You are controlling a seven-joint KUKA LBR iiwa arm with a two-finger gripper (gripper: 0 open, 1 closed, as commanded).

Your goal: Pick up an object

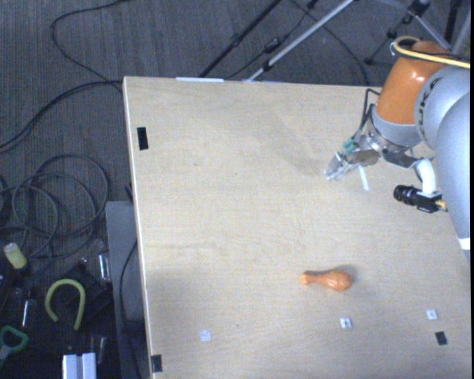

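Hovering over the board's (221, 212) upper right, the gripper (341, 166) holds nothing I can see; its opening I cannot tell. An orange object (329, 279) lies well apart, toward the near edge, bare board all round it. Entering from the right, the arm (426, 109) angles down-left.

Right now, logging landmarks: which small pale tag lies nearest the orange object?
The middle tag, just below the orange object; the others lie farther off.

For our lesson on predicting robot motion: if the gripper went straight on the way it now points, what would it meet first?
The gripper points down and leftward, so it would probably meet the bare wooden board first; the orange object lies off that line, though depth is unclear.
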